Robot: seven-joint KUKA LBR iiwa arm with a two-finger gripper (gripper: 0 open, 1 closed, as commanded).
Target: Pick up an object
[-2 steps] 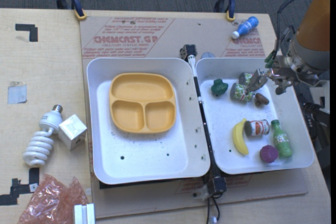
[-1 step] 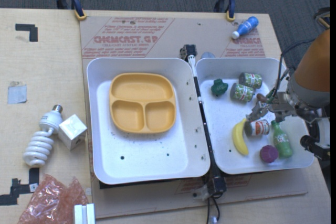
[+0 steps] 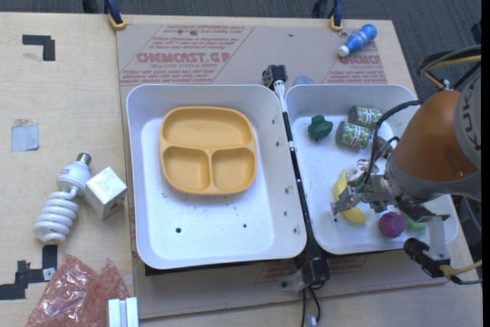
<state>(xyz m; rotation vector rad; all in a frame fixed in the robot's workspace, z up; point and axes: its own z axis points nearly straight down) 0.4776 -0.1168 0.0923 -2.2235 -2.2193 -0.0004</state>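
My gripper is low in the right bin, near its front, reaching in from the right under the orange wrist band. It sits directly over a yellow banana-like piece, whose other end pokes out below it. Whether that piece is gripped cannot be seen. A purple ball lies just right of the gripper, with a small green item beside it. Farther back in the same bin are a dark green object and two green-labelled cans.
The left bin holds a yellow divided plate. A blue and white bottle lies on the board behind the right bin. Left of the bins are a spiral light bulb, a white cube and a red mesh bag.
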